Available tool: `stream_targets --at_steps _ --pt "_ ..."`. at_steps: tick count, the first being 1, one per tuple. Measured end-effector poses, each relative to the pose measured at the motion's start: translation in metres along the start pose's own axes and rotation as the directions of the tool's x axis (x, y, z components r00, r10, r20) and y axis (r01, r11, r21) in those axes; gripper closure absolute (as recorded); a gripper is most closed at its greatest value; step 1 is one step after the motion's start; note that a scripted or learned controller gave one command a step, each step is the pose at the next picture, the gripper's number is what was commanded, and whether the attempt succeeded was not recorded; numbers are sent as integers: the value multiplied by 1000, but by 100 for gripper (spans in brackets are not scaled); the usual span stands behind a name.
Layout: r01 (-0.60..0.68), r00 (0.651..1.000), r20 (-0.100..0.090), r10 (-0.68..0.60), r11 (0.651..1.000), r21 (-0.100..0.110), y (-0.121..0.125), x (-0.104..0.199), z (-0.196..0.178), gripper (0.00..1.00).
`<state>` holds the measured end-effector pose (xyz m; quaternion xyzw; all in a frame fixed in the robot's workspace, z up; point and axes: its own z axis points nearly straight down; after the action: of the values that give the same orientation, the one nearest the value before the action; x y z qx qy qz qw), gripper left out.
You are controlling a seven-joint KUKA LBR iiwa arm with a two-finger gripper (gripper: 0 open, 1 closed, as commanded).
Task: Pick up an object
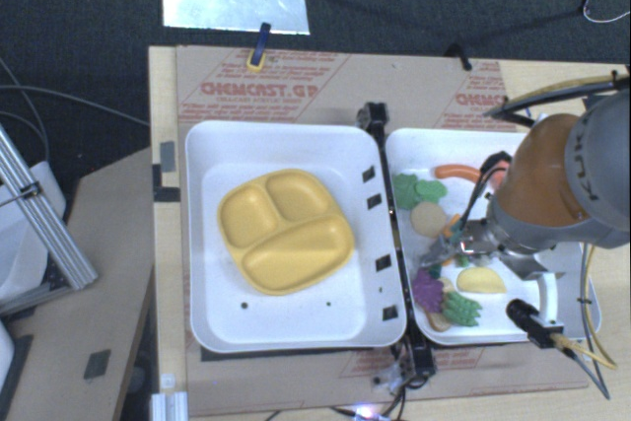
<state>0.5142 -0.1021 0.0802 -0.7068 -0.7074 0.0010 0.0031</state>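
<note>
Down in the right bin (567,256), the gripper (444,251) hangs low among the toy food. I cannot tell how its jaws stand, because they are small and dark and mixed in with the toys. I cannot see anything held between them, so the pick does not look done yet. My guess is that the arm is only reaching for something, and the lift is still to come.

Right beside the jaws, just above them, sits a pale round toy (428,218). It may be the thing the arm is going for, but I cannot be sure. Just below the jaws lies a purple toy (427,291) like a bunch of grapes. Next to that, a bit further from the jaws, is a yellow toy (481,282), and under it a small green leafy toy (463,311). Further above the jaws are a green toy (416,189) and a long orange toy (455,172) near the top wall of the bin.

Well away from the jaws, across the wall between the bins, is the left bin (212,311). In it rests a yellow plate (286,230) with three parts. No food lies on the plate.
</note>
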Motion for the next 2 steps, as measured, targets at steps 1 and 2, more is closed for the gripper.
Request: stream_targets --at_steps 1,2 --pt "0 1000 3 0 1000 -9 3 -2 -15 100" --pt "0 1000 3 0 1000 -9 3 -2 -14 0"
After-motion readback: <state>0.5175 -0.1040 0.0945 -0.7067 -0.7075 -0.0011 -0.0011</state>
